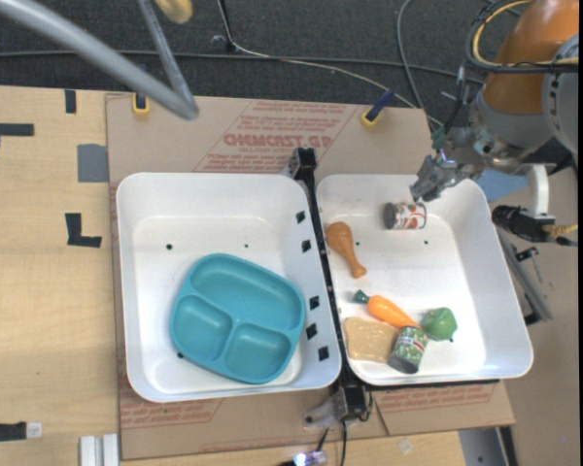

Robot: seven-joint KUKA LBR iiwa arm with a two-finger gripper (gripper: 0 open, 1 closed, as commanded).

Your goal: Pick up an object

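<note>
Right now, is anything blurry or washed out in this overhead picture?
Camera view: the grey pole crossing the top left is out of focus; the white bins look bright but keep detail; the toys, such as the carrot, are sharp; the gripper is slightly soft.

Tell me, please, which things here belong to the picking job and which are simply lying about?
Belonging to the job:
gripper, above the small can
small can, lying on its side
drumstick
carrot
green pepper
bread slice
dark can
right bin

Lying about:
blue divided plate
left bin
</note>
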